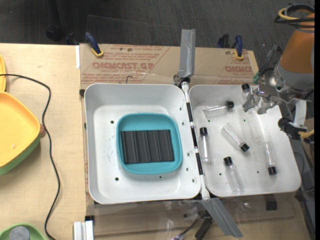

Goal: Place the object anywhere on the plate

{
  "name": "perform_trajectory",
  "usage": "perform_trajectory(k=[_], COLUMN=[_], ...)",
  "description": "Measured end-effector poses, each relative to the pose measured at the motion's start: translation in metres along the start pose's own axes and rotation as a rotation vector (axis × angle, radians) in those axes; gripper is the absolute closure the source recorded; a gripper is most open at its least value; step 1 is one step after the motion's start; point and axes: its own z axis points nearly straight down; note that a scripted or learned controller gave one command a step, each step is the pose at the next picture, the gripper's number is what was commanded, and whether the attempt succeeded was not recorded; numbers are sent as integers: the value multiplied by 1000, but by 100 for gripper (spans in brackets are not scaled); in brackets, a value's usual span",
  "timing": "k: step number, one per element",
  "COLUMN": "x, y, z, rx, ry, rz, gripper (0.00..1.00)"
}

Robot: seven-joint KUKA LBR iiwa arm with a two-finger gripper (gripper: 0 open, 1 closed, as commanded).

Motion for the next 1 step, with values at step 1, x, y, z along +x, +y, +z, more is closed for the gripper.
perform_trajectory(k=[1], x=[0], y=[0], z=[0], rx=[-1], ry=[0], rz=[0], gripper=[0])
